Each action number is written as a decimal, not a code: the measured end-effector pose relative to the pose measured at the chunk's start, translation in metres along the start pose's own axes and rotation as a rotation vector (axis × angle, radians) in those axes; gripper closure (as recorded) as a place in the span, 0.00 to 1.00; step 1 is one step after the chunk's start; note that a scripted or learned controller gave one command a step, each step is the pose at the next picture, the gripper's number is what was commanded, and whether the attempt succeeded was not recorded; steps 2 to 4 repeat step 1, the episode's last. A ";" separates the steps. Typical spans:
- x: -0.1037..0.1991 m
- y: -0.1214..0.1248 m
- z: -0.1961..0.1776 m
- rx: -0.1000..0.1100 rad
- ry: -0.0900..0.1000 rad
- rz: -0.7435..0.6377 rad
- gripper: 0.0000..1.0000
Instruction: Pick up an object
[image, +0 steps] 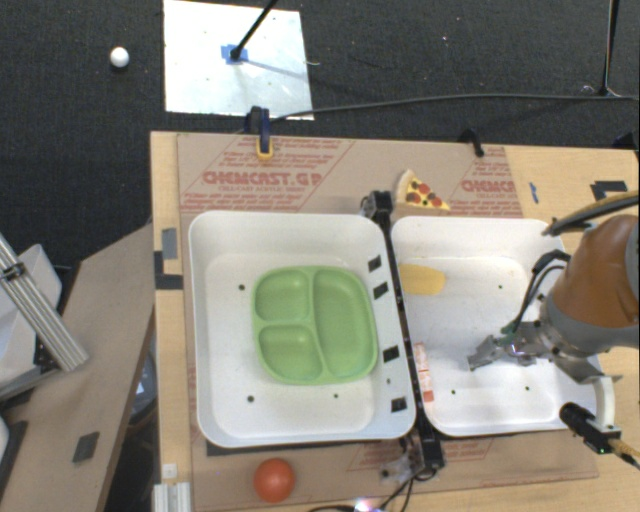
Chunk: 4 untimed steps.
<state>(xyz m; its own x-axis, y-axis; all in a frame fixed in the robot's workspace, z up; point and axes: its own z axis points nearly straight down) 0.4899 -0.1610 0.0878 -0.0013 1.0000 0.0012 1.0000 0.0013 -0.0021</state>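
I'm low over the right bin (470, 415), my gripper (497, 352) at its floor, fingers' state I cannot tell; my likeliest target, the yellow piece (422, 280), lies farther left.

— What's the bench (300, 165) topped with?
— A brown printed board, and two white bins side by side on it: the left bin (215, 300) and the right bin (480, 415), touching along the middle.
— Anything loose on the board?
— A pizza-slice toy (422, 192) near the far edge, just behind the bins, and an orange ball (274, 479) at the near edge, in front of the left bin.
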 end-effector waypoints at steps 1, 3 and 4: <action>-0.001 0.001 -0.013 -0.005 -0.002 0.000 1.00; -0.001 0.001 -0.013 -0.005 -0.002 0.000 1.00; -0.001 0.001 -0.013 -0.005 -0.002 0.000 1.00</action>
